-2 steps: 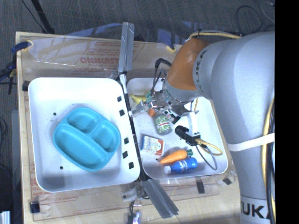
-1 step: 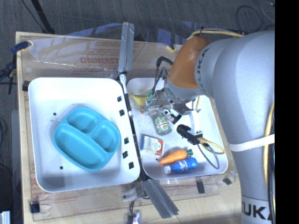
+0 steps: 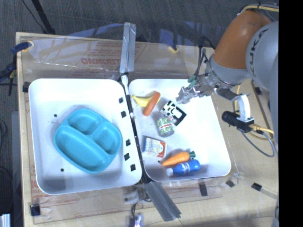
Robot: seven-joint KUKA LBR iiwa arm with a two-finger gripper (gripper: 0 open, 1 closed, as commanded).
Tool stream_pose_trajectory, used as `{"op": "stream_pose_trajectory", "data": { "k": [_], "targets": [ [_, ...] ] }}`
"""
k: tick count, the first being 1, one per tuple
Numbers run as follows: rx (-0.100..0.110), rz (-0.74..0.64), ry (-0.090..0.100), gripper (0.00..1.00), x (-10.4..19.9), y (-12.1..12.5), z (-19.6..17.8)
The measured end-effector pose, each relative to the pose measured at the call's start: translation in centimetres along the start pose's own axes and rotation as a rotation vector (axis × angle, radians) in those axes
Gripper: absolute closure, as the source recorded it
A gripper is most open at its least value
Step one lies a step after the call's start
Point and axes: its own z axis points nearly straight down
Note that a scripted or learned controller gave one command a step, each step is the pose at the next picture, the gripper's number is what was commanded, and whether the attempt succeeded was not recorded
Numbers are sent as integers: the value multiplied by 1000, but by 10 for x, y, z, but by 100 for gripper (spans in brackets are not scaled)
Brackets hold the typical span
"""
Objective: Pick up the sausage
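The sausage point(image 3: 151, 103) is a short orange-red link lying at a slant in the upper left of the right bin point(image 3: 215, 126), resting against a yellow banana point(image 3: 140, 100). My gripper point(image 3: 185, 95) hangs over the upper middle of the same bin, to the right of the sausage and well apart from it. It is just above a black-and-white checkered block point(image 3: 172, 112). Nothing shows in the gripper.
Also in the right bin are a small green-labelled can point(image 3: 165, 126), a red and white carton point(image 3: 154, 146), a carrot point(image 3: 176, 158) and a blue bottle point(image 3: 184, 168). The left bin point(image 3: 42, 108) holds a blue divided plate point(image 3: 88, 138). A divider point(image 3: 127, 109) separates the bins.
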Motion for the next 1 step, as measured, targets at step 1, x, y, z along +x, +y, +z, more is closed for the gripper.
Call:
{"op": "stream_pose_trajectory", "data": {
  "k": [1],
  "targets": [
    [6, -87, 3, 100, 45, 18, 116]
  ]
}}
